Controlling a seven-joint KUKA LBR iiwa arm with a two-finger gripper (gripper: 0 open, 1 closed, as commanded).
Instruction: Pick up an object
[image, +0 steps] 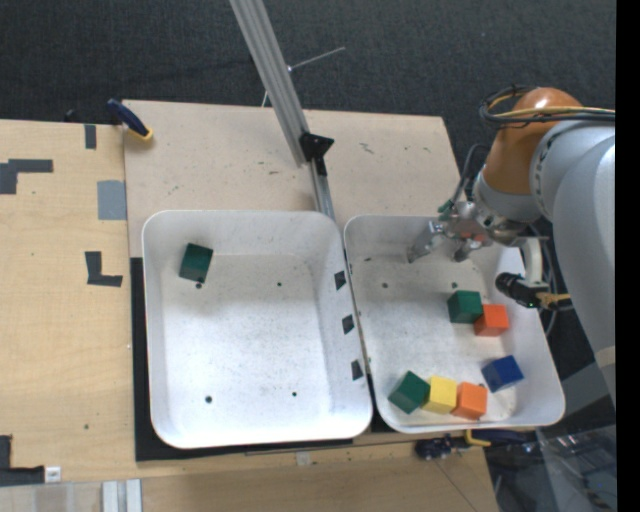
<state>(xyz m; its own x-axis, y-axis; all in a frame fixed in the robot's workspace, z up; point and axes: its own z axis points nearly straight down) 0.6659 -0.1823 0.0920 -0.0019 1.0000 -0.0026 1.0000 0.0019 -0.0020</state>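
The gripper (440, 243) is hovering with fingers spread, gripping nothing; the nearest green cube (464, 306) is sitting just below the jaws, slightly right.

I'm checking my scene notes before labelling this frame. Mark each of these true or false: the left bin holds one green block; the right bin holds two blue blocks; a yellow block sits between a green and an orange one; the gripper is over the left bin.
The left bin holds one green block: true.
The right bin holds two blue blocks: false, just one blue block.
A yellow block sits between a green one and an orange one: true.
The gripper is over the left bin: false, it is over the right bin's far end.
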